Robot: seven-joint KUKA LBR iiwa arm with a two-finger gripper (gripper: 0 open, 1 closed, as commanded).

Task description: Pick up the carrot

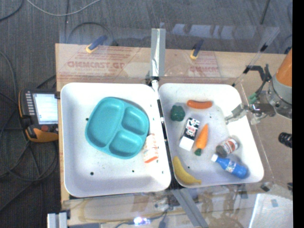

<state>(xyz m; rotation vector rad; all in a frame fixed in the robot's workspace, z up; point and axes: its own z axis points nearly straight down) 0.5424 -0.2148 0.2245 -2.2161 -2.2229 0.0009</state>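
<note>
Lying in the right bin (247,127) between the cow-print carton (190,129) and a small can (228,146), the carrot (202,137) we judge light, rigid, slick plastic, best pinched mid-body, while the gripper (237,112) waits beside it, fingers' state indiscernible.

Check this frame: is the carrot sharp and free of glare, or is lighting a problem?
Camera view: carrot evenly lit, slightly soft, no glare; reflections streak the clear panels behind the bins; end effector at the right bin's edge looks soft.
</note>
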